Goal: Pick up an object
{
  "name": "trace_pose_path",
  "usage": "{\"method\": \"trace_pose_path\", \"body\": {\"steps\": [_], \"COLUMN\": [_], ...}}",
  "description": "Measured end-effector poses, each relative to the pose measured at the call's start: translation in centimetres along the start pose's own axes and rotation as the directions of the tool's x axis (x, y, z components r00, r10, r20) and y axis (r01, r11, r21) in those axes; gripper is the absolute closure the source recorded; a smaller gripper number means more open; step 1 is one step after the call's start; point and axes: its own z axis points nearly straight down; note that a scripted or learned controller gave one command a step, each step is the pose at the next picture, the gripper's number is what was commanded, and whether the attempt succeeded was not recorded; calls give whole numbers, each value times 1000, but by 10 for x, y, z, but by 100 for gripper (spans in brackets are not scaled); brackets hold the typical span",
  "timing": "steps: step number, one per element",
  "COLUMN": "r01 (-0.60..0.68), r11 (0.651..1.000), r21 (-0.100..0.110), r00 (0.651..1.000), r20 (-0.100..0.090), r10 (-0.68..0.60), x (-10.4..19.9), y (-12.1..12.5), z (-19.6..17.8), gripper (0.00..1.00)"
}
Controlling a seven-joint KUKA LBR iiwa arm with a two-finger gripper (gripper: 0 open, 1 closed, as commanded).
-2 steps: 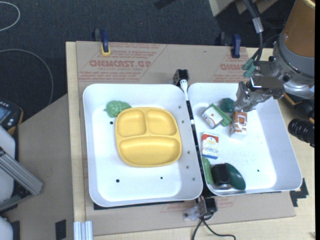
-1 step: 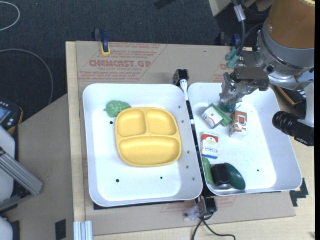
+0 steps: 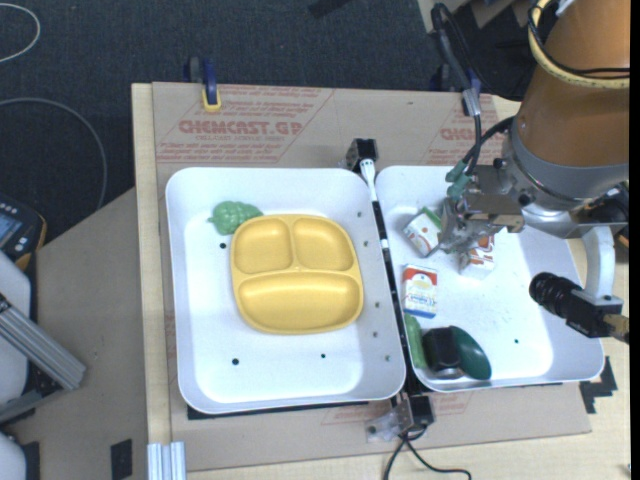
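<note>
My gripper [image 3: 466, 240] hangs low in the right bin [image 3: 520, 358], near its back middle. A small white and red packet [image 3: 423, 232] lies just to its left. Another white and red packet [image 3: 481, 255] lies right below the fingers, partly hidden by them. A white carton with a red and blue label [image 3: 420, 291] rests nearer the front, beside the divider. A dark green and black object [image 3: 455, 353] sits at the bin's front left corner. I cannot see anything held between the fingers.
The left bin [image 3: 190, 298] holds a yellow sectioned plate [image 3: 295, 272] and a green lumpy toy [image 3: 234, 215] at its back left. The orange-banded arm [image 3: 580, 88] looms over the right bin's back right. A black cylinder [image 3: 570, 303] juts in at the right.
</note>
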Motion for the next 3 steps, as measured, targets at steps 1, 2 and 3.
{"method": "trace_pose_path", "body": {"steps": [1,2,3], "r01": [-4,9,13], "r11": [1000,1000,1000], "r21": [0,-23,-18], "r00": [1000,1000,1000], "r20": [0,-2,-4], "r10": [4,-9,-13], "x": [-65,-34,26], "y": [1,2,1], "z": [79,-19,-64], "gripper": [100,100,100]}}
